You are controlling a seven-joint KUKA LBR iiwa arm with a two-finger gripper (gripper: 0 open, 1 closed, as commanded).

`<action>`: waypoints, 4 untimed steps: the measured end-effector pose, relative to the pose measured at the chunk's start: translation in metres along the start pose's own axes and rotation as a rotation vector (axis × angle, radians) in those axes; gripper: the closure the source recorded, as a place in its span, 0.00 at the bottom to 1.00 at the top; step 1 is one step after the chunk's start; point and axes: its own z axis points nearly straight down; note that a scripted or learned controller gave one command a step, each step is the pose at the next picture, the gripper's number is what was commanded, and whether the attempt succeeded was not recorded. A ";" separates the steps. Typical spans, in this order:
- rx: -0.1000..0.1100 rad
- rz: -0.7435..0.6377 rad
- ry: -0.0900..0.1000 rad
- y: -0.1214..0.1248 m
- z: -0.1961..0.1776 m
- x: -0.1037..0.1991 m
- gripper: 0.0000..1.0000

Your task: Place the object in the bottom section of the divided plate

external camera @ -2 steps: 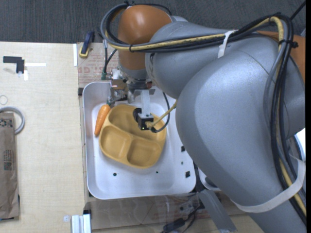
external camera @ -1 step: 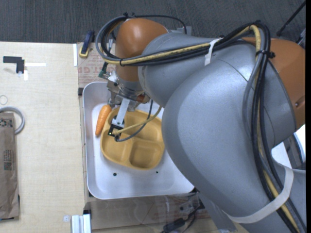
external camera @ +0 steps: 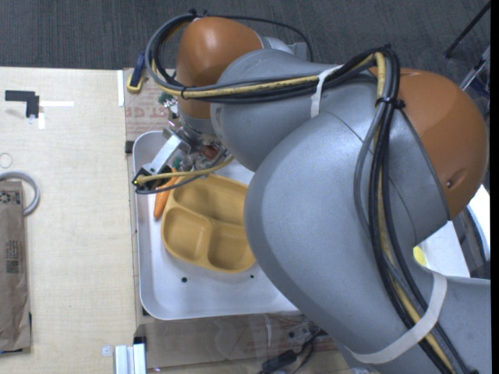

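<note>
A tan divided plate (external camera: 209,231) lies in the white bin (external camera: 168,294), its right part hidden under the arm. An orange carrot-like object (external camera: 161,202) lies in the bin just off the plate's upper left rim. My gripper (external camera: 173,158) hangs over the bin's upper left corner, just above the carrot and the plate's top edge. Cables and the wrist hide its fingertips.
The big grey arm (external camera: 343,209) covers the right half of the view and most of the bin. A wooden bench surface (external camera: 62,209) lies left, with a brown paper bag (external camera: 14,263) at the left edge. A yellow item (external camera: 421,255) peeks out beside the arm.
</note>
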 end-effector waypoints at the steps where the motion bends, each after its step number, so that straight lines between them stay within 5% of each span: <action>1: -0.015 0.405 0.026 -0.006 0.004 -0.010 1.00; 2: -0.013 0.613 0.015 -0.049 0.011 -0.056 1.00; 3: -0.007 0.618 -0.011 0.002 0.017 -0.012 1.00; 4: -0.006 0.622 -0.011 0.003 0.010 -0.013 1.00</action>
